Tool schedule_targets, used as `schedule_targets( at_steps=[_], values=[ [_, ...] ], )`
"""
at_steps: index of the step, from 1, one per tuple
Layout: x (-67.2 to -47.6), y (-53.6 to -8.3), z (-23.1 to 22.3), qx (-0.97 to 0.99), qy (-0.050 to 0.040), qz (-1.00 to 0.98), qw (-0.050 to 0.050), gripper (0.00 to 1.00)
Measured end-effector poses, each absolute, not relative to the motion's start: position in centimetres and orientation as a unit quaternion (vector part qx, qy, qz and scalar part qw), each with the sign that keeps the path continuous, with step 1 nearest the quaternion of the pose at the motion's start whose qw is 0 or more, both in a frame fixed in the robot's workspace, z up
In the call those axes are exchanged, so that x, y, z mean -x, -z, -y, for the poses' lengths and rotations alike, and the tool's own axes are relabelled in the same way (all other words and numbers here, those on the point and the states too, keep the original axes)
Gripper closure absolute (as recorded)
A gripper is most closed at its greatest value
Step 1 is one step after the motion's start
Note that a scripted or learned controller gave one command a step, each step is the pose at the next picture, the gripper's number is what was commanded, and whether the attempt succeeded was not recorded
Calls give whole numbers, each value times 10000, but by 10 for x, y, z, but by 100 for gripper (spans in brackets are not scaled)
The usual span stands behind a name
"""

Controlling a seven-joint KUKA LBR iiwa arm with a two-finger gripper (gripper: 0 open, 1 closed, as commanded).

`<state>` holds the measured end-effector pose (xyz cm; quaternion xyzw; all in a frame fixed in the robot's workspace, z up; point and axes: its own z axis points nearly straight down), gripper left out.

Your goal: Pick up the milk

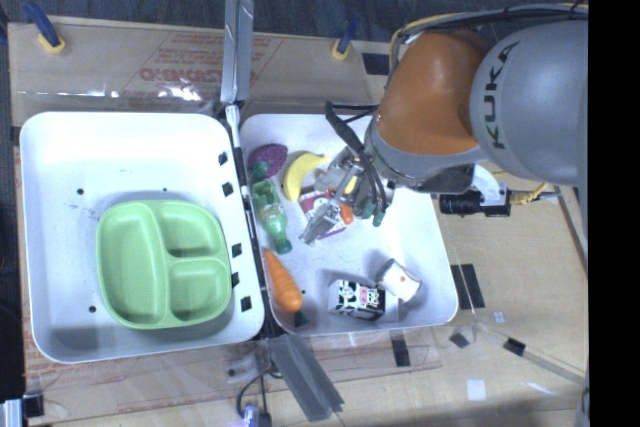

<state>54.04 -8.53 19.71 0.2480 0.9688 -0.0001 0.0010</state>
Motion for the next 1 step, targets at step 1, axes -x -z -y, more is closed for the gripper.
schedule_targets(
  at_steps=[1],
  values=[
    [-476,-143,146,-4280,4,-9038,-17,0]
  ],
)
